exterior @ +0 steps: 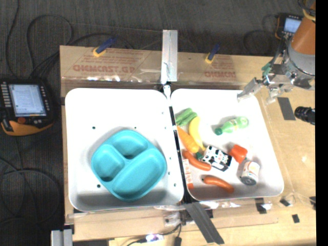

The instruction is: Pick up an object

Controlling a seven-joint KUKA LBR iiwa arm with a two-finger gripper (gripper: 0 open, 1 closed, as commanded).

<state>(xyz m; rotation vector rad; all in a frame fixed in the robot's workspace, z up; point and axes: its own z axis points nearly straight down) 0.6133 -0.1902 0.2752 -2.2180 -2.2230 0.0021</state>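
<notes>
A: So the gripper (pixel 252 90) is hanging over the top right corner of the right bin (pixel 270 152), up by the rim. Honestly can't tell if the fingers are apart or together, too small and blurry. Nothing between them that I can make out.

B: Yeah, and all the toys are piled lower down. Green bottle (pixel 231 125) is the closest and lies on its own, so I'd guess it's the easiest grab.

A: Agreed. The banana (pixel 195 130), carrot (pixel 186 139) and sausage (pixel 217 182) crowd against the divider, awkward for 2 fingers. The can (pixel 249 171) sits near the front right.

B: Left bin (pixel 77 137) just has the blue tray (pixel 129 164). Probably the drop side.
</notes>
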